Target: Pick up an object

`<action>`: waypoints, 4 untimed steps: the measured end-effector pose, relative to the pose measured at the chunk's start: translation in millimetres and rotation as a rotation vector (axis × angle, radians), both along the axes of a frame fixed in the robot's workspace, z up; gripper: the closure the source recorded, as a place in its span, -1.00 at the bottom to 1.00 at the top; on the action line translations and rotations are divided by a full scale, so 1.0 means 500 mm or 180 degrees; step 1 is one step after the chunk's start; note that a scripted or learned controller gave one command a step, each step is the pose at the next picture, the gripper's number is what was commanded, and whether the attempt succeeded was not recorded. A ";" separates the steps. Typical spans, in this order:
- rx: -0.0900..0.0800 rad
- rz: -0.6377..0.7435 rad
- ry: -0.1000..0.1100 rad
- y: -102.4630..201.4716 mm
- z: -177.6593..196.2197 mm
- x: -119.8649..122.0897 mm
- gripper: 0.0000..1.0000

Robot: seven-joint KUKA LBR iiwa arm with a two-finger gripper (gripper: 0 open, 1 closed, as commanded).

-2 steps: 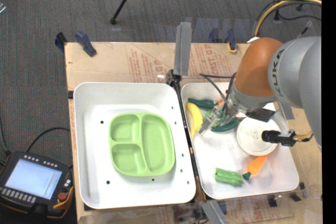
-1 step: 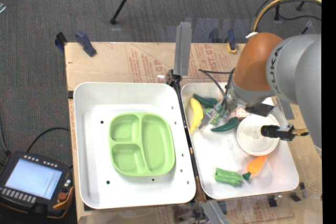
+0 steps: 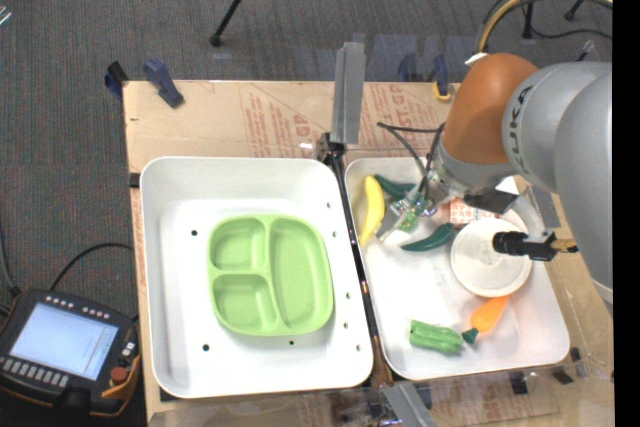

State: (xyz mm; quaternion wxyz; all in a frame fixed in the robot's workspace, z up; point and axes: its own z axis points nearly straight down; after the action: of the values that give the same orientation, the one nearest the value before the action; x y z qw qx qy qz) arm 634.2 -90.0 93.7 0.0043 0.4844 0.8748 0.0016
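My gripper [image 3: 404, 215] hangs low over the far left part of the right bin [image 3: 545, 355], under the grey arm with its orange band. It sits right beside a yellow banana [image 3: 371, 206] and just above a dark green pepper [image 3: 430, 238]. A white round bowl [image 3: 489, 262] lies to the right of the pepper, partly under the arm. Nearer the front lie an orange carrot [image 3: 489, 313] and a green block-like toy [image 3: 435, 337]. A red and white item [image 3: 466, 211] peeks out behind the gripper.
The left bin [image 3: 165, 215] holds a light green divided plate [image 3: 270, 275]. A grey post [image 3: 348, 95] stands behind the wall between the two bins. A teach pendant [image 3: 65, 345] lies on the floor at the lower left.
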 end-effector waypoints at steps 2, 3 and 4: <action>-0.0010 -0.0353 -0.0006 0.000 0.023 0.026 1.00; 0.0020 -0.1092 -0.0007 0.002 0.011 0.029 1.00; 0.0014 -0.1088 0.0001 0.003 0.002 0.026 -1.00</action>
State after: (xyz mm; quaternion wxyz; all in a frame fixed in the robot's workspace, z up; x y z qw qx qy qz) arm 647.3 -88.6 94.5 0.0033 0.6262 0.7797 0.0026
